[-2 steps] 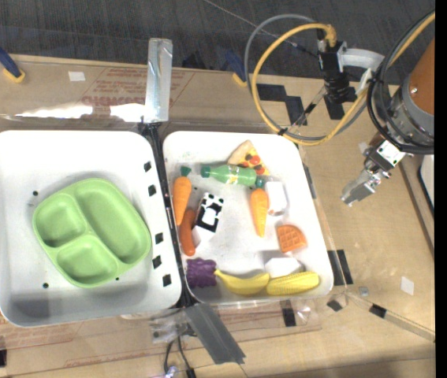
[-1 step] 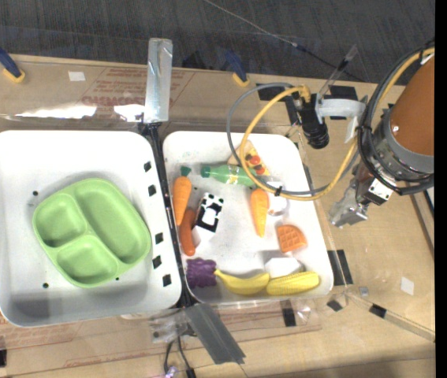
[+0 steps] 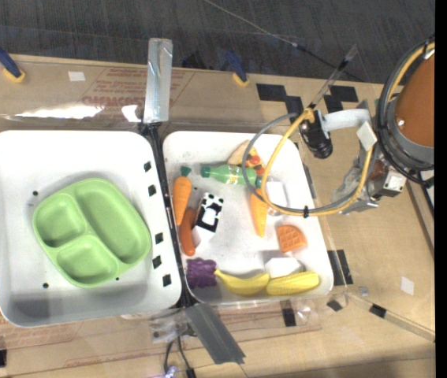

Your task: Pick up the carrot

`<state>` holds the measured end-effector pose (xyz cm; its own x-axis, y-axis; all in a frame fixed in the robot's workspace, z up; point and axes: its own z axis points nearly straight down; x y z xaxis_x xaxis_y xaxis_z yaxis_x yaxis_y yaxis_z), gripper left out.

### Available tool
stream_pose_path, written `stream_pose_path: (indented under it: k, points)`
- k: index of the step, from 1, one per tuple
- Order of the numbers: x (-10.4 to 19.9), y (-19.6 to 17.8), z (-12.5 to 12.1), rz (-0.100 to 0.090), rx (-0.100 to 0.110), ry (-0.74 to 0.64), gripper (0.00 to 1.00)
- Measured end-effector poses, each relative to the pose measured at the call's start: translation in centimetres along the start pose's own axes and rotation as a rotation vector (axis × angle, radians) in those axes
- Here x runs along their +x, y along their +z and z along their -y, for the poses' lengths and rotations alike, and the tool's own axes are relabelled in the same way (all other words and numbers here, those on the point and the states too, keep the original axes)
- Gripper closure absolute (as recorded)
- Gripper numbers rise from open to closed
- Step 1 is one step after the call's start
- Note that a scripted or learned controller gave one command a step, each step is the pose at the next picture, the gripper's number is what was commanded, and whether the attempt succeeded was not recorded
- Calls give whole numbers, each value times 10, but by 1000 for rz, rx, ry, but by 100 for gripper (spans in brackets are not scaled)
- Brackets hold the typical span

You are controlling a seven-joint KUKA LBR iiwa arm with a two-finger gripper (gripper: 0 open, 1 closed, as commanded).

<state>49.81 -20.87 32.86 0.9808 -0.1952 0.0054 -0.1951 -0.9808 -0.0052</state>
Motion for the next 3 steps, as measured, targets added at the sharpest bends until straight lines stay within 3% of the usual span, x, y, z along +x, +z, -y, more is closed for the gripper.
stream_pose_path:
  k: [1,2,3]
  points:
    - [-5,-25,-1,-2,2,0,100]
    - [33,-19,6,1,3,0,100]
    - [-7,26,-2,9,0,33,100]
